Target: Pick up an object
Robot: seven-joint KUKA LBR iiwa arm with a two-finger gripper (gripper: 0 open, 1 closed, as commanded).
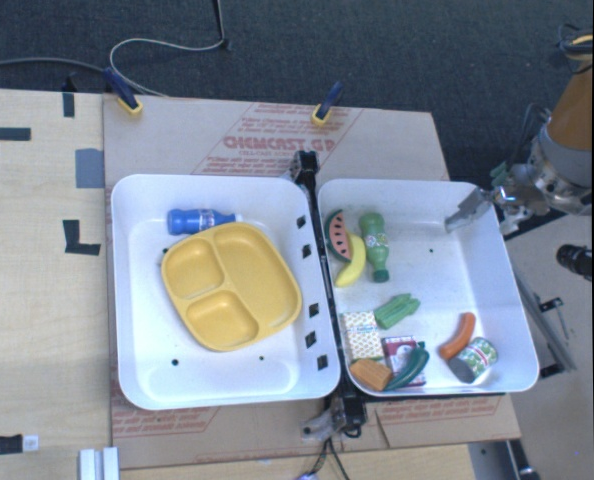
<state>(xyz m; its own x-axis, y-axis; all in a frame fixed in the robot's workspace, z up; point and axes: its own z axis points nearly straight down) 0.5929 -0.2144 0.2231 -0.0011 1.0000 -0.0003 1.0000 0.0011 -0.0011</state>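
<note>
Two bins (pixel 137 298) on cardboard (pixel 267 143), dark carpet (pixel 377 28).

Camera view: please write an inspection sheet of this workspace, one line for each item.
Surface: cardboard sheet on a wooden bench, bearing left bin and right bin side by side.
Job's things: right bin holds watermelon slice, banana, green bottle, green pods, sausage, can and small packets.
Clutter: left bin holds yellow divided plate and blue bottle.
Grippers: claw at the right bin's upper right rim; nothing seen in it.
Cables: white cable on the dark floor.
Surroundings: two yellow-blue clamps at the cardboard's far edge.
</note>
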